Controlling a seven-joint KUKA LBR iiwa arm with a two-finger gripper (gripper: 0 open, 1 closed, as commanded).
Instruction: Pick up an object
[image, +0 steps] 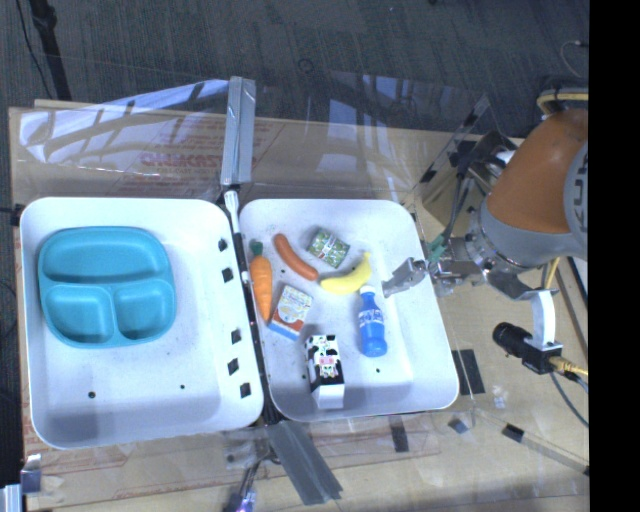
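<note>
The right bin (425, 370) holds several objects. Among them are a red sausage (295, 257), an orange carrot (261, 286), a green packet (328, 246), a yellow banana (347, 277) and a blue bottle (371, 321). There is also a small white and orange carton (292, 308), and a black and white cow-patterned carton (324, 366) near the front wall. My gripper (403, 277) hangs over the right rim of this bin, just right of the banana and above the bottle's cap. Nothing is seen in its grasp.
The left bin (130, 390) carries a blue divided tray (107, 283) in its back left part. A grey divider strip (238, 130) runs back from between the bins. The arm's orange band (535, 185) sits at the right, outside the bins.
</note>
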